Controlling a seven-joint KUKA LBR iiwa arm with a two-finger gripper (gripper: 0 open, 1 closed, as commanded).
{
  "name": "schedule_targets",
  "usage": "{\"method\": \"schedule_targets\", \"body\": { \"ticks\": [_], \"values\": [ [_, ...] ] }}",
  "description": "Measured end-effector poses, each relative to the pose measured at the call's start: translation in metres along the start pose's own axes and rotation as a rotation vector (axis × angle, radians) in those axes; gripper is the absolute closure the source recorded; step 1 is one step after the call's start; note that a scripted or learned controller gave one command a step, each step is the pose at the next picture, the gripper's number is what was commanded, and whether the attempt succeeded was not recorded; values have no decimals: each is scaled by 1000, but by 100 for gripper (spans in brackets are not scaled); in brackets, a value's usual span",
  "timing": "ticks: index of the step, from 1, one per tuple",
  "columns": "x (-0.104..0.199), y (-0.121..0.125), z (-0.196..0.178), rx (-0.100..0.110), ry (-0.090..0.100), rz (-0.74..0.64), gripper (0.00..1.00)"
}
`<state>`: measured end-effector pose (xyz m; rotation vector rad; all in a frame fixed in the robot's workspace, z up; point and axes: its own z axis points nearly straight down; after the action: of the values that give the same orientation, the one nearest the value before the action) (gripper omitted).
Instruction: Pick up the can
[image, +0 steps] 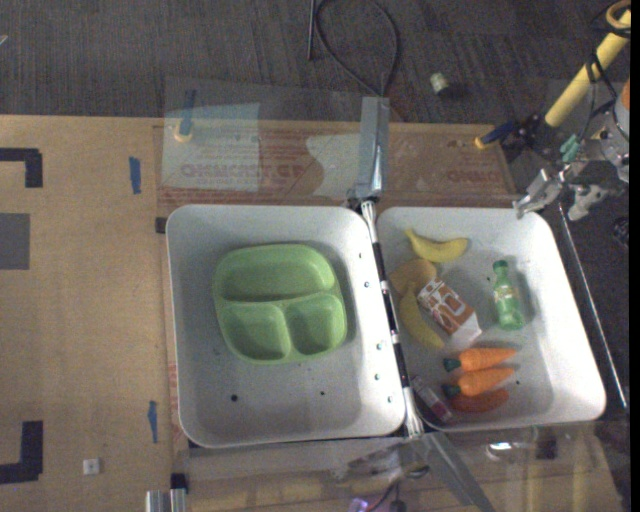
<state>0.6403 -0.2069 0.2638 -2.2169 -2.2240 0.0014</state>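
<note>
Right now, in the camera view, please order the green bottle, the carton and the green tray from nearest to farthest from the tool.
The tool hangs at the right bin's far right corner.
1. Green bottle, right bin, right part.
2. Carton, right bin, middle.
3. Green tray, left bin.

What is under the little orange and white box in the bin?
The box lies on a banana, whose yellow ends stick out beside it. The middle of that banana is covered, so anything else beneath cannot be seen. Another banana lies apart in the same bin.
</note>
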Motion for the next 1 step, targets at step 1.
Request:
{"method": "schedule_targets", "body": {
  "ticks": [1],
  "values": [
    [6,-16,169,-4,-1,29,0]
  ]
}}
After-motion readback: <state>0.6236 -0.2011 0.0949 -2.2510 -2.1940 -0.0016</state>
